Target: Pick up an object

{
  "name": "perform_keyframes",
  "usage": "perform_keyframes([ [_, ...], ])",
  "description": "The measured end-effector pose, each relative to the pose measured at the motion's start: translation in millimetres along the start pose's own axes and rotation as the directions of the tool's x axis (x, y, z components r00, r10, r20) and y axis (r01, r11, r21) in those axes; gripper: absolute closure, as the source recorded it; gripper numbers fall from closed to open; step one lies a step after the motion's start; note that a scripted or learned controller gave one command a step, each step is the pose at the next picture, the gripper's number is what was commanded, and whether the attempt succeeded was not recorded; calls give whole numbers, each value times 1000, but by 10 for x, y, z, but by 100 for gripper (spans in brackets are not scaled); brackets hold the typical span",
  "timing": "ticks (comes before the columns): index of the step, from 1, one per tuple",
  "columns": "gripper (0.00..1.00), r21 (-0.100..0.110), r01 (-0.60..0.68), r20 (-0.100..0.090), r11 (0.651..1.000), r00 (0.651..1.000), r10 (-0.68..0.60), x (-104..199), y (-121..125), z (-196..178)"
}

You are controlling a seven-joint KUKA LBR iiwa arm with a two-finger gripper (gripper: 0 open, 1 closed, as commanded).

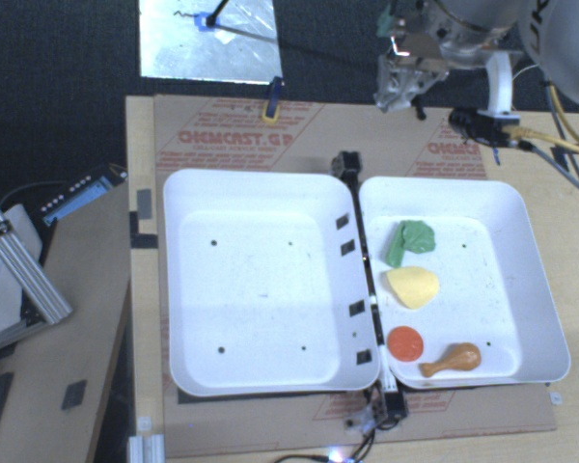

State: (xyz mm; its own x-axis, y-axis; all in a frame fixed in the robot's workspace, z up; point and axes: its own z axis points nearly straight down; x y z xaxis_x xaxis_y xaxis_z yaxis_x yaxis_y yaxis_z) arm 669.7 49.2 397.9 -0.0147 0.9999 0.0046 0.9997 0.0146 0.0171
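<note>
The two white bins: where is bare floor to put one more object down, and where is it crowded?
The left bin has bare floor from wall to wall. In the right bin, the floor is free between the objects and its right wall. Crowded is the strip beside the middle divider: green piece, yellow piece, red disc, drumstick.

two white bins [261,186] side by side, four little toy foods total, all in the right-hand bin: one green leafy piece [410,240], one yellow wedge [412,286], one red disc [404,342], one brown drumstick [453,359]
</note>
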Motion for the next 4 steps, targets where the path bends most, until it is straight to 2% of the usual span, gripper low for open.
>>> perform_keyframes([
  [2, 100, 7, -5, 1, 1000, 1000, 5, 1115, 22, -1419],
  [3, 100, 33, -6, 7, 999, 1000, 6, 1559, -188, 258],
  [4, 100, 12, -8, 2, 1000, 1000, 8, 1868, 23, -73],
])
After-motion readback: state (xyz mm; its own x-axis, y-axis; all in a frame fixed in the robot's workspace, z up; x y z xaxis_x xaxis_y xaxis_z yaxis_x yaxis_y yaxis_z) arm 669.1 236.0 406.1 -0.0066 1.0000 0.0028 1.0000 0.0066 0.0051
